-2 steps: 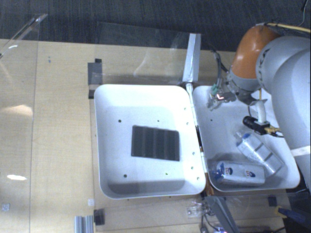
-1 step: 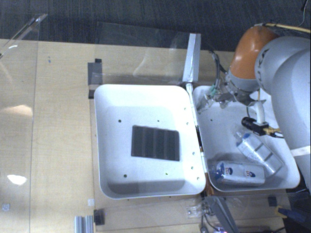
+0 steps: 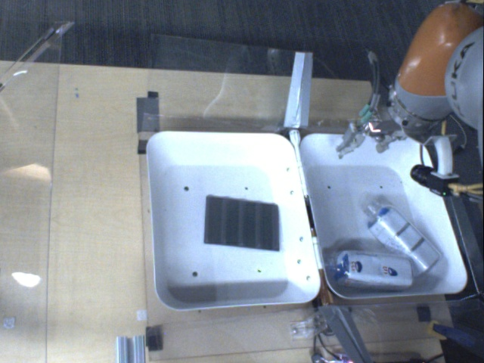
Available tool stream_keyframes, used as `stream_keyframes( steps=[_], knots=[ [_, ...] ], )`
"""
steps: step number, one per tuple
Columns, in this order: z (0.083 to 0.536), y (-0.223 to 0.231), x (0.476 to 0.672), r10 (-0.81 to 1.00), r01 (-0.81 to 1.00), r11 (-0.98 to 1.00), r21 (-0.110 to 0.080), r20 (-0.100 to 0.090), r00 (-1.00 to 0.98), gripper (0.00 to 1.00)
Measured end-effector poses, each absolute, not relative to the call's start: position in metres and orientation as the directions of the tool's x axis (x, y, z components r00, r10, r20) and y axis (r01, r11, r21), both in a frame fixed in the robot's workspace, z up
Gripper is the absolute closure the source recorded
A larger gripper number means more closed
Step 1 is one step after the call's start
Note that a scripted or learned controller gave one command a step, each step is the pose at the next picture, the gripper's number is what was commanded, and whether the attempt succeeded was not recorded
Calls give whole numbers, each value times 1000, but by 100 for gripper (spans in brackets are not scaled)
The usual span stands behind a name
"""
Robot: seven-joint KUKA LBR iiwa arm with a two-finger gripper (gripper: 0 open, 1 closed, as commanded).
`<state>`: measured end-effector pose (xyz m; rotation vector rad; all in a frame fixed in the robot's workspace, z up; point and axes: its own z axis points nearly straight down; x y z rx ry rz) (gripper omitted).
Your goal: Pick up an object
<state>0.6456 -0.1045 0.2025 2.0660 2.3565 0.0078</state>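
In the camera view, two white bins sit side by side on the table (image 3: 83, 203). The left bin (image 3: 174, 165) at the centre of the frame holds a dark ribbed pad (image 3: 242, 222) lying flat on its floor. The right bin (image 3: 333, 180) holds the likely targets: a clear plastic bottle (image 3: 401, 235) lying at a slant in the lower right, and a white tube with blue print (image 3: 376, 269) lying along the bin's near wall, just below the bottle and close to it.

The step in hand appears to be the approach, with nothing yet grasped. To do it well, the tool should probably travel down the frame from the bin's far edge, settle over the middle of one item and close across its narrow width. The bottle, lying clear of the walls, looks the easier choice; the tube hugs the wall, leaving little room for a finger on that side.

The arm enters from the upper right, its orange band (image 3: 431, 48) high in the corner, wrist angled left and downward. The tool (image 3: 364, 136) hovers over the right bin's upper rim, well apart from both items; it carries nothing, and whether it is spread or closed I cannot tell.
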Motion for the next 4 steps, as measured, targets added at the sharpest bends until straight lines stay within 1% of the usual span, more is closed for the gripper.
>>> stream_keyframes(
  steps=[1, 2, 3, 4],
  knots=[
    [129, -131, 661, 933, 933, 361, 6, -3, -361, 0],
    [123, -147, 583, 912, 912, 410, 5, -2, -410, 0],
    [90, -186, 561, 894, 894, 448, 10, -7, -448, 0],
    [98, -204, 585, 921, 921, 390, 8, -5, -390, 0]
  ],
)
